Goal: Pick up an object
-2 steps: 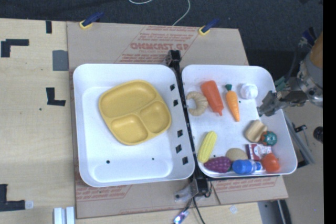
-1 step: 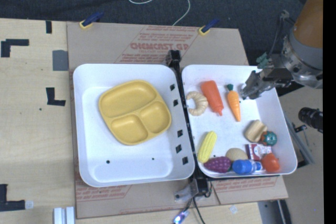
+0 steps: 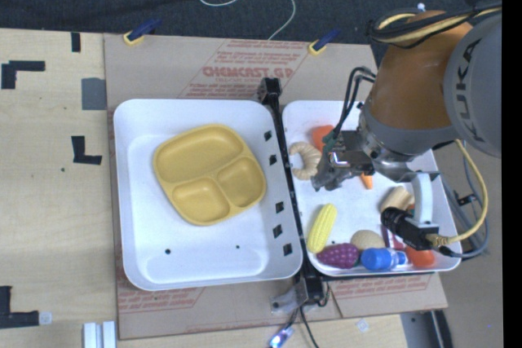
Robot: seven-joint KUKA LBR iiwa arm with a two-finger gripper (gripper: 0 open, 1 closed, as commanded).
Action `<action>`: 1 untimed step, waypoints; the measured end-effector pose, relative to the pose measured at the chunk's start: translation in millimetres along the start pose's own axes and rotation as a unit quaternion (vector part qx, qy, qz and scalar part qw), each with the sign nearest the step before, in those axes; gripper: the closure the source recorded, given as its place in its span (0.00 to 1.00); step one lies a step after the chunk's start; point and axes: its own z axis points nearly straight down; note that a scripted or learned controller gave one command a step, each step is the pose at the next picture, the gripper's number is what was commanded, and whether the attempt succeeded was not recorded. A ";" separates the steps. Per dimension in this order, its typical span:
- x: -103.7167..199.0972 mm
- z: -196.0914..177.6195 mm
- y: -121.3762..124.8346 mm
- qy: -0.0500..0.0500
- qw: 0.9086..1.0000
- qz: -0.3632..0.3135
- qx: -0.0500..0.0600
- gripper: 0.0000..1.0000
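A yellow divided plate [image 3: 210, 174] is lying alone in the left bin [image 3: 139, 257], well apart from the arm's work. A black divider [image 3: 279, 167] is running between that bin and the right bin [image 3: 359, 271], where all the small toy foods are sitting. Nearest the divider, a pale ring-shaped piece [image 3: 304, 158] is resting at mid height, and a yellow corn cob [image 3: 322, 226] is lying tilted below it. Along the front wall, a purple bunch of grapes [image 3: 338, 256], a tan rounded piece [image 3: 367, 239] and a blue object [image 3: 378, 259] are crowding together.

The gripper [image 3: 333, 172] is hanging low over the bin, just right of the ring piece and above the corn. Whether its fingers are spread or closed cannot be told from this slant, and nothing is visibly sitting between them. The step in hand is probably the descent toward a target, likely the ring piece or the corn. The next move is calling for centring over one item, lowering, then closing squarely.
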 end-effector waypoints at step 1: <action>19.5 -91.6 -13.6 0.000 1.000 0.001 -0.010 1.00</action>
